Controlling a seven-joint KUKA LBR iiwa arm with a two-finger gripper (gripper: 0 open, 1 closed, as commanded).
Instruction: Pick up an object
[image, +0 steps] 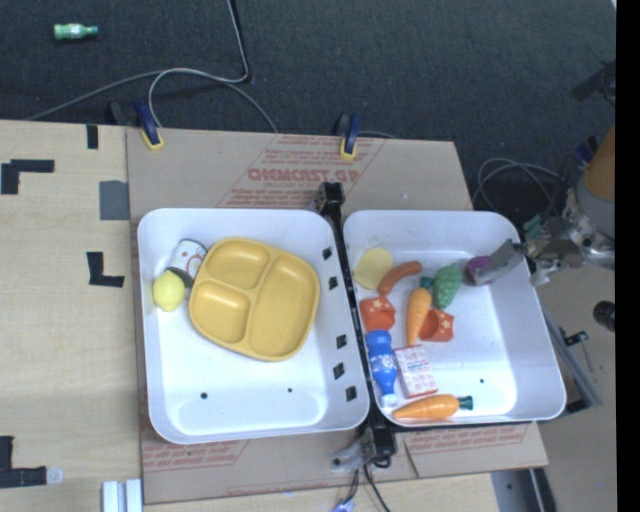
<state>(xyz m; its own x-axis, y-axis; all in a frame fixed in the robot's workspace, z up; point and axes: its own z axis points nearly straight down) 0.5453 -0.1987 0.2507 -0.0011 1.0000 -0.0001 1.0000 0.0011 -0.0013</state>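
Observation:
My gripper (498, 263) reaches in from the right, over the right bin's (530, 400) far right corner. Its grey fingers (508, 254) are closed on a small purple eggplant-like toy (483, 270), which sticks out to the left of them. Just left of that toy lies a green vegetable (447, 283). Beside it in the bin are an orange carrot (417, 315), a red sausage (399, 275), a yellow disc (374, 267) and two red pieces (437, 325).
Lower in the right bin lie a blue bottle (380, 362), a pink-and-white carton (415, 373) and a second carrot (428, 407). The left bin (240, 410) holds a yellow divided plate (254, 298), a lemon (169, 291) and a small tin (187, 257).

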